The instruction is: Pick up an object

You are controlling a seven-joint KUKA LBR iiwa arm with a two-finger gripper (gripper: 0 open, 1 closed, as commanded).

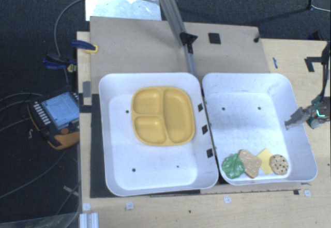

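nearest the camera, along the front wall of the right bin (269, 85), sits a tight row of small food-shaped items. behind that, by size: the two white bins lie side by side on the bench (155, 41), their inner rims touching. the left bin (155, 167) carries a yellow divided plate (163, 116) with three compartments, set toward its back half and right side, flat on the bin floor. the right bin's floor is bare apart from the front row. the gripper (301, 117) shows at the right rim of the right bin, a grey piece with a green-lit part just behind it; whether it is spread or closed cannot be told at this size, and nothing is seen in its hold. it is well apart from the row. in the row, from left: a green leaf (233, 166), a tan bread-like piece (250, 162) overlapping the leaf, a yellow cheese wedge (265, 160), and a round cookie (279, 164) touching the wedge.
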